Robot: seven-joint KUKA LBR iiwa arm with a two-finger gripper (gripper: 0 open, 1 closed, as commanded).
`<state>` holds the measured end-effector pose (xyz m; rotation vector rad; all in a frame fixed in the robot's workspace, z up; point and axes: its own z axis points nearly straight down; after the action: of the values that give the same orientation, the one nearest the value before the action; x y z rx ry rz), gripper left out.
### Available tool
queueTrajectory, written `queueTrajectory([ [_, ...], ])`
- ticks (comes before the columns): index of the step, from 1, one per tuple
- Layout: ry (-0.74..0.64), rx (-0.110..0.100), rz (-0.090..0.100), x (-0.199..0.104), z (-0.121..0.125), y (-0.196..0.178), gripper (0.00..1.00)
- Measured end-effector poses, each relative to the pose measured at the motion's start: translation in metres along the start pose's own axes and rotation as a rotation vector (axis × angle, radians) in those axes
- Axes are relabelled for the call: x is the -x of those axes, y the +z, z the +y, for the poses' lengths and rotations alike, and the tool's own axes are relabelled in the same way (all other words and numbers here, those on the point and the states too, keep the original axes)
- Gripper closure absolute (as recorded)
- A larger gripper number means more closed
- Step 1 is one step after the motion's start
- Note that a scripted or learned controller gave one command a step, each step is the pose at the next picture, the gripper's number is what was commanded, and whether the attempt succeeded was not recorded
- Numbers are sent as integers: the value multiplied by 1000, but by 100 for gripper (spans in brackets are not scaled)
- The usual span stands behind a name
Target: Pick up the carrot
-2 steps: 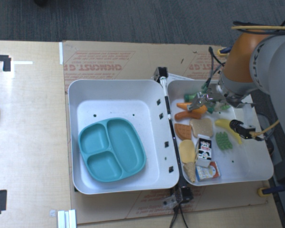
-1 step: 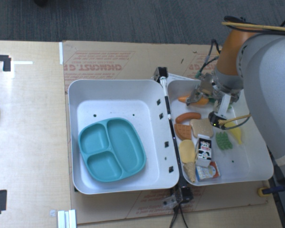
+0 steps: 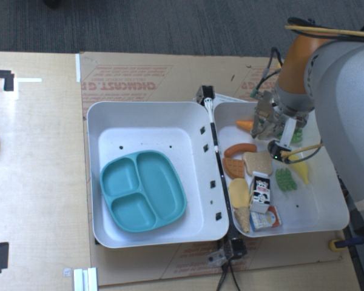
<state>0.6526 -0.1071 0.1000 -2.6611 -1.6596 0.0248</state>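
The carrot (image 3: 245,125) is a small orange piece lying near the back of the right bin (image 3: 318,214). Its right end is hidden behind my gripper (image 3: 262,130), which hangs low right beside it under the grey arm with the orange band. The wrist blocks the fingertips, so whether anything sits between them cannot be made out.
The right bin also holds a sausage (image 3: 239,150), a bread slice (image 3: 258,162), a milk carton (image 3: 261,193), green pieces (image 3: 285,179), a yellow piece (image 3: 301,173) and other toy food. In the left bin (image 3: 109,117) lies a teal divided plate (image 3: 143,190).
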Motion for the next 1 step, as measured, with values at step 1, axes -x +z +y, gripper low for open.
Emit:
queueTrajectory([
  [1,-7,-1,-4,0,0,-9,100],
])
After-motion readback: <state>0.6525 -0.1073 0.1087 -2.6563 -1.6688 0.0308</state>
